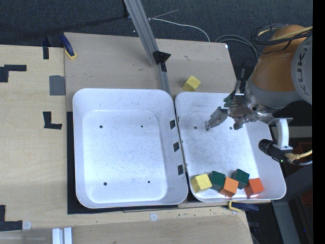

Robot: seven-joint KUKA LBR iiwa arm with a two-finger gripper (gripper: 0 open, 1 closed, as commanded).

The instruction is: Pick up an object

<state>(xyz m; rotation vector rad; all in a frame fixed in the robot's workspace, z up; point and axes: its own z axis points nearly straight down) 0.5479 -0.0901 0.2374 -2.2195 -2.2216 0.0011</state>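
Observation:
Several small blocks lie along the front edge of the right bin (264, 159): a yellow block (201, 181), a dark green block (217, 178), an orange block (230, 186), another green block (240, 177) and a red-orange block (254, 186). My gripper (222, 126) hangs over the upper middle of the right bin, well behind the blocks. Its fingers stand apart, open, with nothing between them.
The left bin (81, 136) lies beside the right one. A second yellow block (192, 83) rests on the bench just behind the right bin. A grey rod (144, 27) slants in from the top to the bins' divide. Cables loop at the top right.

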